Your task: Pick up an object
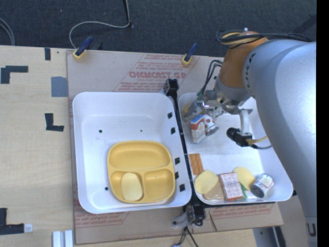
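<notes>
My gripper (pixel 201 109) hangs over the far left part of the right bin (pixel 226 148), under the grey arm and its orange band. Directly below and touching or nearly touching it stands a small white carton (pixel 201 128) with red and blue print, tilted slightly. Whether the carton is gripped is not visible from this angle. Along the near edge of the right bin lie a pale yellow round piece (pixel 205 181), a red and white box (pixel 231 186), a yellow lemon-like piece (pixel 244 176) and a small can (pixel 262 184). A brown bar (pixel 196 163) lies by the bin's left wall.
The left bin (pixel 92 117) holds a yellow divided tray (pixel 149 158) with a yellow oval piece (pixel 132 186) in its near left compartment. A black divider (pixel 177 133) runs between the bins. Cables and a black fitting (pixel 239 136) hang from the wrist.
</notes>
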`<state>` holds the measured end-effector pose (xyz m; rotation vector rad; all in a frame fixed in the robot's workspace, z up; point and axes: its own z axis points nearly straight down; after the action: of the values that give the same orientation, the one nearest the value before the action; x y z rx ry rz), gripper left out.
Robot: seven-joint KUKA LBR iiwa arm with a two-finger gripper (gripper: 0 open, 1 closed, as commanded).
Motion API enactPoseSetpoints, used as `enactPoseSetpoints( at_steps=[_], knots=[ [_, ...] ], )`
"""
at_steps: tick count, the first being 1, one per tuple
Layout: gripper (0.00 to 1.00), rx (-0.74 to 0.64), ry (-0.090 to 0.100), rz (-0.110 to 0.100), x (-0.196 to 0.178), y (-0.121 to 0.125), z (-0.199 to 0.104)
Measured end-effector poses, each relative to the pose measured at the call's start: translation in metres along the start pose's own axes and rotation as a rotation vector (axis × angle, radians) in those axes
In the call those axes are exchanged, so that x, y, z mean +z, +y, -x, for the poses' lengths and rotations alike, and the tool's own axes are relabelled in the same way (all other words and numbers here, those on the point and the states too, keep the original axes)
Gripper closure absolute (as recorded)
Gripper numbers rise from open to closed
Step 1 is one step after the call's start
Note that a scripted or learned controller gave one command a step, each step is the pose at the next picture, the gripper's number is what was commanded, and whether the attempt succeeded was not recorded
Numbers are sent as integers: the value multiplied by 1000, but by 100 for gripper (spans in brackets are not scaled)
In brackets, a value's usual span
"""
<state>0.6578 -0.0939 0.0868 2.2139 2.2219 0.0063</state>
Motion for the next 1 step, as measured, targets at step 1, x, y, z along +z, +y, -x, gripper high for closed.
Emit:
enactPoseSetpoints(
  at_steps=[1],
  knots=[
    [0, 2, -1, -4, 1, -5, 1]
  ],
)
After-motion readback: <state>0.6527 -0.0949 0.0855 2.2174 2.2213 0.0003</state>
